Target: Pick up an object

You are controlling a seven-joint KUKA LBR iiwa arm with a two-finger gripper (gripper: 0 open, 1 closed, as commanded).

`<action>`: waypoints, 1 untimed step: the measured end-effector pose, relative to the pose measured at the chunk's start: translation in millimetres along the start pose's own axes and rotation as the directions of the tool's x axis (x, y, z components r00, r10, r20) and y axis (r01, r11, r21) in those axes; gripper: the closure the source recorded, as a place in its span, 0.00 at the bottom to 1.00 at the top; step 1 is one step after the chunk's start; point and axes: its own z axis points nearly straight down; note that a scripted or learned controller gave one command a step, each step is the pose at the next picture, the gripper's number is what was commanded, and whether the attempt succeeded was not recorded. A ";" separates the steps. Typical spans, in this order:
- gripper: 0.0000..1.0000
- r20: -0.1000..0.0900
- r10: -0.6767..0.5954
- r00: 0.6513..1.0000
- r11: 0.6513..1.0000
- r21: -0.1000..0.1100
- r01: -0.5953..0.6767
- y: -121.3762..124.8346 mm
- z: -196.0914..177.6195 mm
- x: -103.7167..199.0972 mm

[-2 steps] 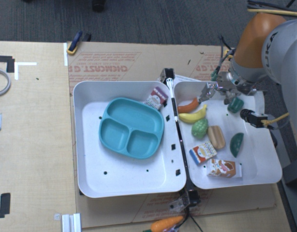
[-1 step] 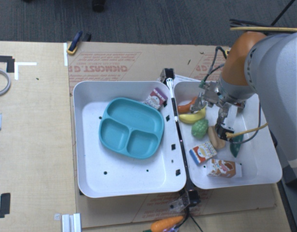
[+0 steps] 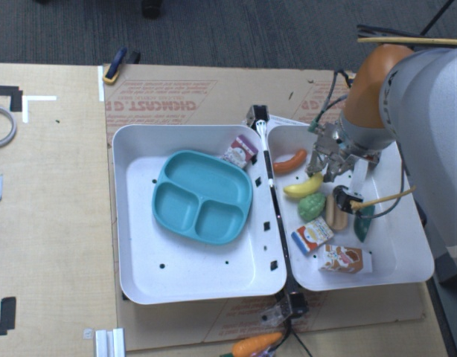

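Camera view, listed from the near edge of the counter [image 3: 50, 236] to the far one.

Near edge: an orange carrot-like toy [image 3: 254, 343] lies on the cardboard sheet below the bins, beside a black clamp [image 3: 288, 303] at the bins' junction.

Left bin [image 3: 139, 274]: holds a teal three-compartment tray [image 3: 202, 197], set slightly askew toward the bin's middle. A small printed packet [image 3: 240, 152] sits just beyond the tray's far right corner, near the divider.

Right bin [image 3: 396, 262]: nearest item is a small carton with a brown and white label [image 3: 344, 259]. Next, a red and white packet [image 3: 312, 236] lying tilted. Beyond these, a round green toy [image 3: 312, 206], a tan stick-like piece [image 3: 333, 210] just beside it, and a dark green item [image 3: 362, 223] to the right. A yellow banana [image 3: 304, 187] lies beyond the green toy. Farthest is an orange-red sausage [image 3: 289, 161] near the divider.

End effector [image 3: 327, 171]: low over the right bin, directly beside the banana's right end; whether it touches the banana cannot be told. Whether it is apart or together cannot be told from this angle. The grey arm with its orange band [image 3: 374, 88] enters from the right.

Far counter: a blue and yellow tool [image 3: 114, 65] lies at the cardboard's far left corner; a grey ring [image 3: 1, 127] rests at the far left.
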 end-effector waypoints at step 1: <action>1.00 0.001 0.143 0.990 0.990 -0.002 -0.143 -44.7 -121.8 -31.1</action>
